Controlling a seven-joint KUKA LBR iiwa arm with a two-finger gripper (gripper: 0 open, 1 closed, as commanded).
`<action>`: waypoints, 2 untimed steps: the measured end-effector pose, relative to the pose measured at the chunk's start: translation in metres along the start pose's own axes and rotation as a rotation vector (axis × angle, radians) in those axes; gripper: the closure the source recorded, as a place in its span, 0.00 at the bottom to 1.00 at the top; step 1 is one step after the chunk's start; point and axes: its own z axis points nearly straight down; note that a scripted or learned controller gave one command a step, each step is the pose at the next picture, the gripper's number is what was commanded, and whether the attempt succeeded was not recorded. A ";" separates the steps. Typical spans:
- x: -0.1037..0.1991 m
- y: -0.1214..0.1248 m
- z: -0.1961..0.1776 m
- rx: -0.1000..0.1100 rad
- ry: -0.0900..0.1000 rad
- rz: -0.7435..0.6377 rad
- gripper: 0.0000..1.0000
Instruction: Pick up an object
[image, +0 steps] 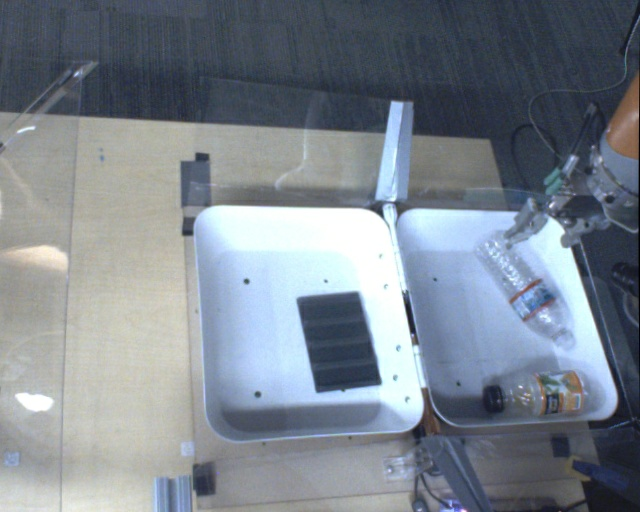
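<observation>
In the camera view, a clear, crumpled plastic bottle with a red-and-blue label (522, 283) is seen lying aslant in the right white bin (440, 330). It is judged light, thin-walled and slippery; mid-body looks the best hold. The two-finger gripper (548, 215) is spread wide over the bin's far corner, holding nothing. No writing can be read.

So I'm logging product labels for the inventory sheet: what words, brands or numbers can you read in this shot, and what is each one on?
No text is legible here.
Clear plastic bottle: a red and blue label band, too blurred to read.
Amber bottle with a black cap: a yellow and orange label, print too small to read.
Black ribbed tray in the left bin: no markings visible.
</observation>
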 end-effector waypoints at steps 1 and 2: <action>0.042 0.052 -0.036 -0.004 0.000 -0.092 0.00; -0.017 0.056 -0.140 -0.003 -0.002 -0.329 0.00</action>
